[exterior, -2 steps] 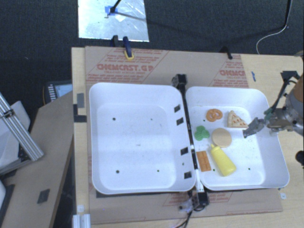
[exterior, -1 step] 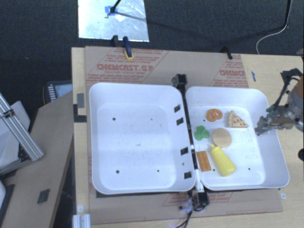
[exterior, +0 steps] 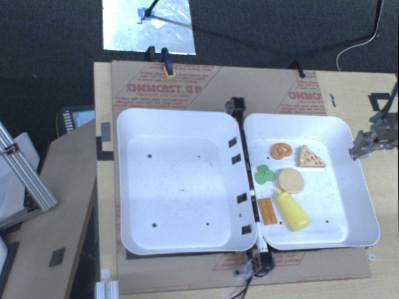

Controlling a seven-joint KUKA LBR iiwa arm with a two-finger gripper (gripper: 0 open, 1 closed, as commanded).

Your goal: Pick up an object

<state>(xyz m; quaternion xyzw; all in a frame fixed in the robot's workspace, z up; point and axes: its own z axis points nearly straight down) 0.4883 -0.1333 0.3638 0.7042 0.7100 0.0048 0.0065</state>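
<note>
The right bin (exterior: 358, 195) holds several toy foods. An orange pretzel (exterior: 281, 150) and a pizza slice (exterior: 310, 157) lie near its back. In front of them are a green leafy piece (exterior: 264, 175), a round tan biscuit (exterior: 290, 180), a yellow bottle (exterior: 293, 210) and an orange wafer (exterior: 267, 211). My gripper (exterior: 365, 146) hangs at the right edge of the view, over the right rim of that bin and well to the right of the pizza slice. It is small and partly cut off.
The left bin (exterior: 128, 167) sits beside the right one, with black clips (exterior: 235, 159) along the shared divider. A shiny metal sheet (exterior: 148, 16) lies on the dark floor at the back. A cable (exterior: 355, 42) runs at the back right.
</note>
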